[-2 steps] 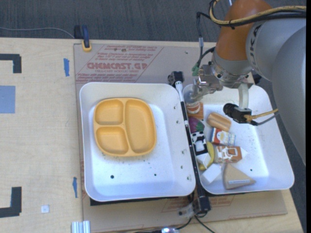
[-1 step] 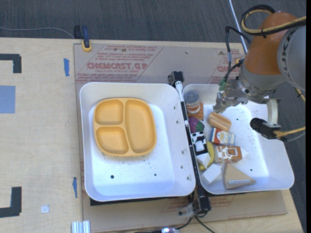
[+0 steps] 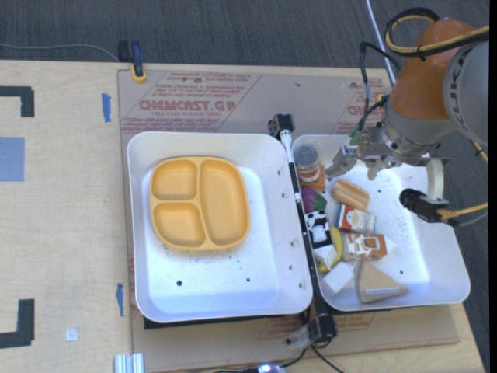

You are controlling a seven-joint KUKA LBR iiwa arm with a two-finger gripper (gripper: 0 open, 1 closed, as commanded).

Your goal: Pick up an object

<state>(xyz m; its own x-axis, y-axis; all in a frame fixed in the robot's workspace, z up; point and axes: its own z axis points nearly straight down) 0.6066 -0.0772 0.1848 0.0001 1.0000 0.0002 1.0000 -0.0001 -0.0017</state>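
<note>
Claw (image 3: 371,164) hanging over the right bin (image 3: 435,274), and I cannot tell how it is set.
It hovers just above a hot-dog toy (image 3: 351,194) at the top of the clutter; past that bin sits the left bin (image 3: 264,274), with a yellow divided plate (image 3: 199,203) inside.

Both white bins, the left bin (image 3: 264,208) and the right bin (image 3: 435,263), look like smooth, faintly glossy plastic. The yellow divided plate (image 3: 200,203), at nine o'clock from the right bin, has a matt plastic look. The bench top (image 3: 62,231) is pale matt wood, and the board (image 3: 194,99) under the bins looks like printed cardboard.
</note>
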